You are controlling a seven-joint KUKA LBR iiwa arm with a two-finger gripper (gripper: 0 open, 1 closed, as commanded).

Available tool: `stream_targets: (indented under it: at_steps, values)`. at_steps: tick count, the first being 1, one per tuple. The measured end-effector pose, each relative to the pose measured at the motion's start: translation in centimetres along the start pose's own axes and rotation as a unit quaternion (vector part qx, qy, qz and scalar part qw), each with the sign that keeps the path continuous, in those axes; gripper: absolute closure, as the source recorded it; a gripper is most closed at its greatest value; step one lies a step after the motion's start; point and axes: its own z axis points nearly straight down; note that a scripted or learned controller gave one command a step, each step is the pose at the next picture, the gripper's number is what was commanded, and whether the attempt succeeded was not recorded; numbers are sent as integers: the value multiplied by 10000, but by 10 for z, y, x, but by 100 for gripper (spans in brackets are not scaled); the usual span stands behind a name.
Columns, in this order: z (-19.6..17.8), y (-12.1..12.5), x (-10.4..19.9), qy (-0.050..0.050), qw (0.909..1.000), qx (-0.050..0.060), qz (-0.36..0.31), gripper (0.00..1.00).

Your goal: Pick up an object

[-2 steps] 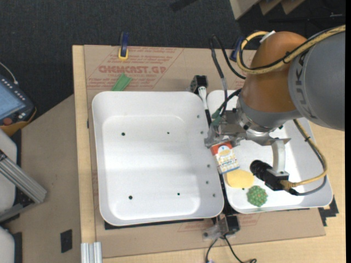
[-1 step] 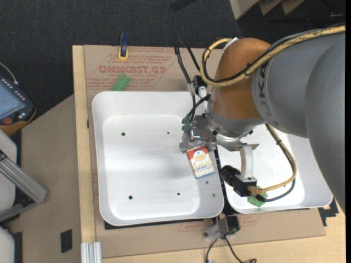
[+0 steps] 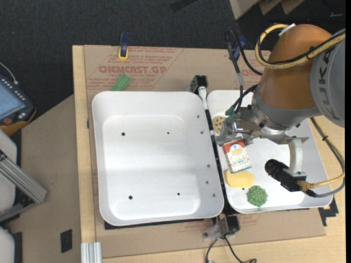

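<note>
Carton (image 3: 238, 155) just below hand (image 3: 232, 130), right bin (image 3: 315, 163)

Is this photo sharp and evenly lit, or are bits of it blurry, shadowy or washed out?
Camera view: mostly sharp, evenly lit. The shallow white left bin looks bright but keeps soft shading along its walls. The grey arm casts a shadow over the shallow white right bin, near the small red-and-white carton. The orange band has a soft sheen.

Brown cardboard sheet (image 3: 142, 70) under both bins; green scrap (image 3: 121, 82) on it; blue clamp (image 3: 124, 47) at its far edge.
</note>
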Motion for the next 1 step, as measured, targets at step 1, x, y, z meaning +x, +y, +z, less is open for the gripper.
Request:
stream_targets:
  at_steps: [1]
  values:
    - [8, -19, 61, 18, 10000, 43, -63, 100]
